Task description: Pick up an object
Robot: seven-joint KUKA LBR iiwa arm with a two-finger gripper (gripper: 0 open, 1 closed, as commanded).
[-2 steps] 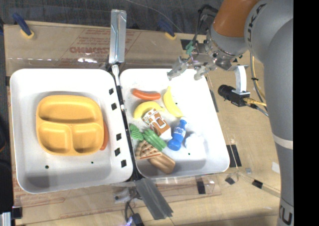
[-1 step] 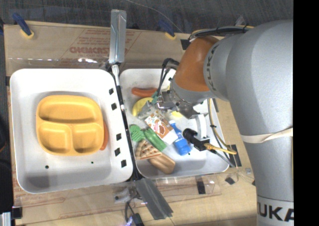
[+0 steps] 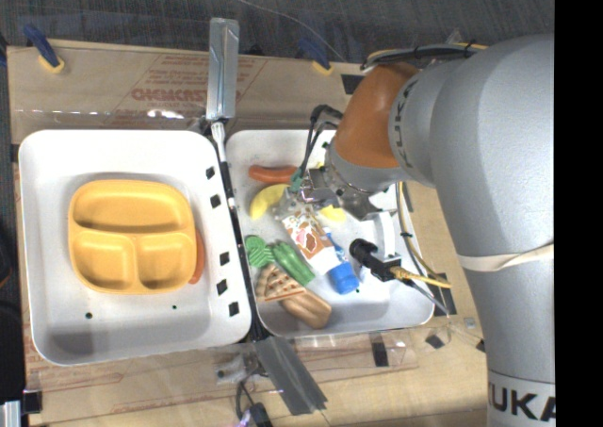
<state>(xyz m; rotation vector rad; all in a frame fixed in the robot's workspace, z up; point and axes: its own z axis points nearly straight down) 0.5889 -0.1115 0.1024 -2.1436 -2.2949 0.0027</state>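
**Gripper low over the cluttered right bin, printed packet just beneath it**

A small printed packet (image 3: 309,235), red and white with busy colours, is lying near the middle of the right bin (image 3: 283,146), tilted on a diagonal. The gripper (image 3: 309,191) is hanging just above the packet's upper end, close enough that the two are overlapping from where I am standing. I am not able to say whether they are touching. The wrist is blocking my sight of the tip, so I cannot tell whether the gripper is spread or pressed together, and nothing is showing as held.

Other things are crowding round the packet. A yellow banana-like piece (image 3: 268,200) is lying just to its left, and an orange sausage (image 3: 273,172) is sitting beyond that, toward the far wall. A smaller yellow piece (image 3: 334,216) is peeking out on the packet's right. Nearer to me, green pieces (image 3: 280,260) are resting beside a blue block (image 3: 343,279), with a brown waffle wedge (image 3: 276,282) and a tan loaf (image 3: 308,307) lying against the near wall.

The arm (image 3: 490,152) is reaching in from the right, its orange band (image 3: 372,123) bending down over the bin's far side.

The left bin (image 3: 47,227) is holding a yellow divided tray (image 3: 134,234), well apart from the gripper.
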